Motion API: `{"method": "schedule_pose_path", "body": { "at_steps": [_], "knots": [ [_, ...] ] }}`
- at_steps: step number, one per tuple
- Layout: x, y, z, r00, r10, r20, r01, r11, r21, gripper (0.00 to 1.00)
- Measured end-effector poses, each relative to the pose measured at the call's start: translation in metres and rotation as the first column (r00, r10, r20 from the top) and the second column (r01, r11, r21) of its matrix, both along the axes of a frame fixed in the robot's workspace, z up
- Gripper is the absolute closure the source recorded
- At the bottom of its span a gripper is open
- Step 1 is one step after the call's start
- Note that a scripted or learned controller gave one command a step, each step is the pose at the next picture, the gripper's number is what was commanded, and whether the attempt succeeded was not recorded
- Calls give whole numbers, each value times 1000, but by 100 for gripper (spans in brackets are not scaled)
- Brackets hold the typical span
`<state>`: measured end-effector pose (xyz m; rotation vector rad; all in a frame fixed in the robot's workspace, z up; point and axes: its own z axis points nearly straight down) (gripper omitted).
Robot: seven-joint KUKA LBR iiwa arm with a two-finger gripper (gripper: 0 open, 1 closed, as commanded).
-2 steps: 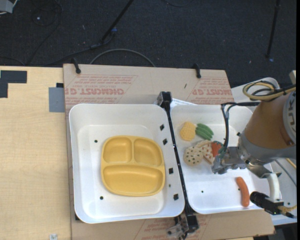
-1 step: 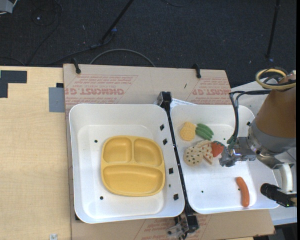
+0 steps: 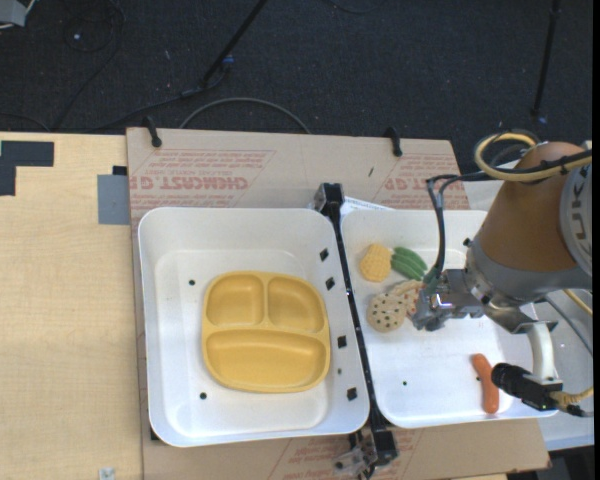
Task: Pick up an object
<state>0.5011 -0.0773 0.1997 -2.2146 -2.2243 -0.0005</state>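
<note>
**benchwatcher:** Dark carpet (image 3: 280, 48) with loose cables runs behind the rig, and a pale wood tabletop (image 3: 50, 318) carries a sheet of cardboard (image 3: 230, 173) with two white bins on it. The left bin (image 3: 170, 238) holds a yellow divided plate (image 3: 266, 331), three compartments, lying flat. The right bin (image 3: 420, 393) has the toys: a yellow corn piece (image 3: 376, 262) touching a green pod (image 3: 409, 262), a spotted cookie (image 3: 385, 311) just below them, and an orange carrot (image 3: 485, 380) well apart near the lower right corner.

**iiwa_fan:** Where does the arm sit?

**benchwatcher:** It reaches in from the right, orange band (image 3: 525, 218) up high, and the gripper (image 3: 428, 306) hangs low in the right bin, right beside the cookie's right edge.

**iiwa_fan:** Do the fingers have anything?

**benchwatcher:** Can't tell. They're a small dark blur, so whether they're wide or narrow doesn't come through. The cookie lies on the bin floor.
</note>
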Motion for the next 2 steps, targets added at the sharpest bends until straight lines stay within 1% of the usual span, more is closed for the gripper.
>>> {"method": "schedule_pose_path", "body": {
  "at_steps": [1, 2],
  "knots": [
    [-1, 45, 1, 1000, 0, -2, 0, 1000, 0, 100],
    [9, 97, -5, 1000, 0, -2, 0, 1000, -1, 100]
  ]
}}
